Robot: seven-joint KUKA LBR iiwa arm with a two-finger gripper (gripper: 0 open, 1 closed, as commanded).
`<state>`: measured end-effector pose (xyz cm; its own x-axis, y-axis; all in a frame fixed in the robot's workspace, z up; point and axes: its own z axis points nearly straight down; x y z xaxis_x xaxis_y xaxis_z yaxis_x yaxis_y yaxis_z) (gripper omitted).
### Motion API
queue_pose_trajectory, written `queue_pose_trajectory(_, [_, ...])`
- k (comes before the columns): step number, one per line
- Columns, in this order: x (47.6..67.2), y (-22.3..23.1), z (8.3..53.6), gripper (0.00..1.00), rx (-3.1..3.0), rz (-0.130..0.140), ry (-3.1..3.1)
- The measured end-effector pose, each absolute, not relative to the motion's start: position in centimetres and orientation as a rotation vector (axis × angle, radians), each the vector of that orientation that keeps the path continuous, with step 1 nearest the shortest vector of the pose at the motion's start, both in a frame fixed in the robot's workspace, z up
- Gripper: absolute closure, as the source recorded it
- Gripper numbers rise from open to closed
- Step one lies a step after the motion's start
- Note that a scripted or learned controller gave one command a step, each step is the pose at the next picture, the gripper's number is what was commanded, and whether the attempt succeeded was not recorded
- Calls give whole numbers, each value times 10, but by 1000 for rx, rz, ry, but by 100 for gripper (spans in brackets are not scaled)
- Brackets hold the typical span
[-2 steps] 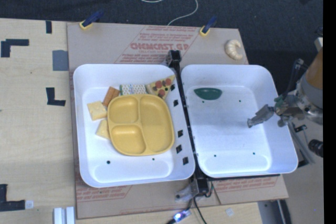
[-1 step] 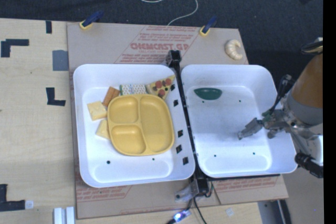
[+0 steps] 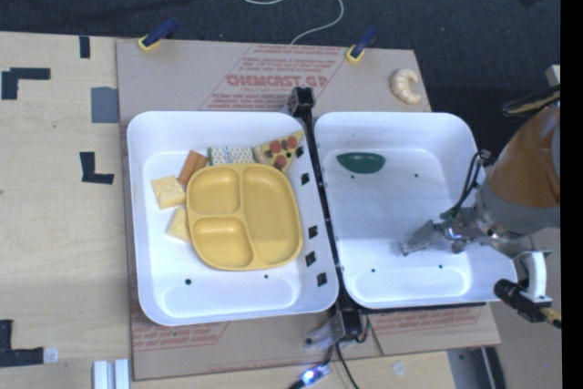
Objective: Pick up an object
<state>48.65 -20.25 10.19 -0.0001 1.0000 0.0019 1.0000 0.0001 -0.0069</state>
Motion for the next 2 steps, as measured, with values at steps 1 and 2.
queue_pose_trajectory(1, [487, -202, 84, 0, -2220, 2, -2222])
queue_pose_trajectory(2, [487, -202, 95, 100, -2222, 2, -2224])
